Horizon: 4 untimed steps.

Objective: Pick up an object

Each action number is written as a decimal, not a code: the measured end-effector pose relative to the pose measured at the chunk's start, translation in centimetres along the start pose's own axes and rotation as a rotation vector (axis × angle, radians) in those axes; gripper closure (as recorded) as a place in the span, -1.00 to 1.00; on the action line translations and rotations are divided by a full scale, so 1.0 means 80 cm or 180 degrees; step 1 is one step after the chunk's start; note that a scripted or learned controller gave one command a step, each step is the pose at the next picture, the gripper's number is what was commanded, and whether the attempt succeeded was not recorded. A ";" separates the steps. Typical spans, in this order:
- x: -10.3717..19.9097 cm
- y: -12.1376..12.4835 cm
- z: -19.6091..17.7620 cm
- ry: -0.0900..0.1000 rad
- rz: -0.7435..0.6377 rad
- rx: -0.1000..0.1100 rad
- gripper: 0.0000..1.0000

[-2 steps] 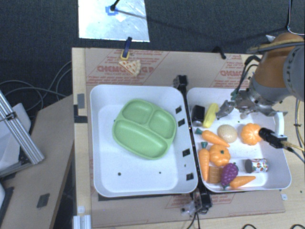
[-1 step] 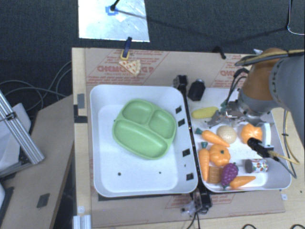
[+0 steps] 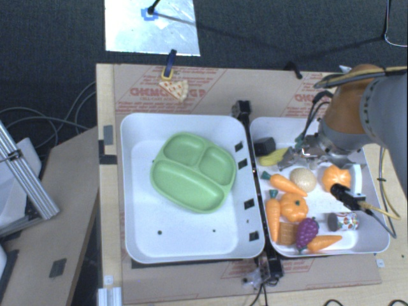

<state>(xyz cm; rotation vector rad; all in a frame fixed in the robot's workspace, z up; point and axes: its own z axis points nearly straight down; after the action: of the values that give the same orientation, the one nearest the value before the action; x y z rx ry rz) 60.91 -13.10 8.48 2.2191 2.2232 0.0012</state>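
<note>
You are looking at brown cardboard [image 3: 210, 81] lying under the bins, and it is carrying red printing, but the letters are showing too small and slanted to read. A small can [image 3: 347, 221] near the right bin's front right corner is wearing a patterned label that is likewise illegible.

The right bin [image 3: 376, 238] is holding the toy food. A cream, egg-shaped piece [image 3: 305, 179] is sitting near its middle, with a carrot [image 3: 287, 185] touching its left side and a small orange pumpkin [image 3: 294, 207] just below. A second carrot [image 3: 273, 218] is standing along the left wall, purple grapes [image 3: 306, 230] are lying near the front, and a third carrot [image 3: 325, 240] is resting beside them. An orange fruit [image 3: 334, 176] is sitting right of the egg, and a yellow banana [image 3: 275, 157] and a dark block [image 3: 264, 146] are lying at the back left.

The left bin [image 3: 137, 234] is holding a green divided plate [image 3: 193, 171].

The gripper [image 3: 305, 150] is hanging over the back of the right bin, just above the egg; you cannot tell how it is set.
</note>
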 end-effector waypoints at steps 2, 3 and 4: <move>-0.003 -0.003 -0.071 -0.0004 0.0008 -0.0016 1.00; -0.002 0.008 -0.128 -0.0005 -0.0009 -0.0020 1.00; -0.002 0.010 -0.178 -0.0004 -0.0012 -0.0017 1.00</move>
<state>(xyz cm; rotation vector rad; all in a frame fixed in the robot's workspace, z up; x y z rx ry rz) 61.67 -13.29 22.74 2.2114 2.2240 0.0057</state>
